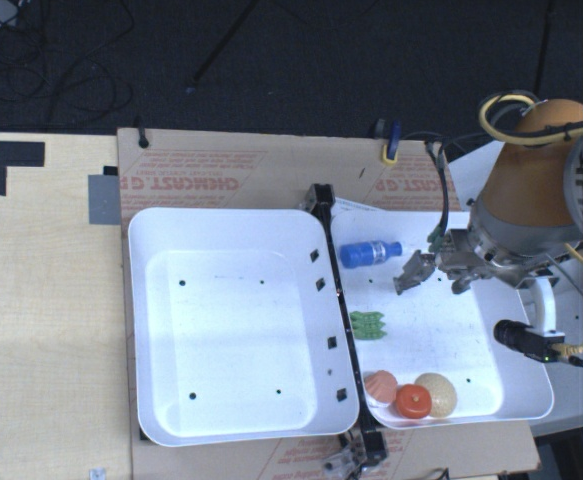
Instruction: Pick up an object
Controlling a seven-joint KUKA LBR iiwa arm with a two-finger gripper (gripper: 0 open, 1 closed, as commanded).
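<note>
Claw (433, 274) spread wide above right bin (491, 388), near blue bottle (370, 254) lying crosswise, cap rightward.

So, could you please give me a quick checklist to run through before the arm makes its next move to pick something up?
1. Objects available in the right bin: ok, blue bottle, green toy, red, pink and beige pieces at the near edge.
2. Claw holding nothing: ok.
3. Nearest target: ok, the bottle lies just left of the claw.
4. Bottle free of neighbours: ok.
5. Claw opening: cannot tell.
6. Near-edge cluster separable: not ok, pieces touch.
</note>
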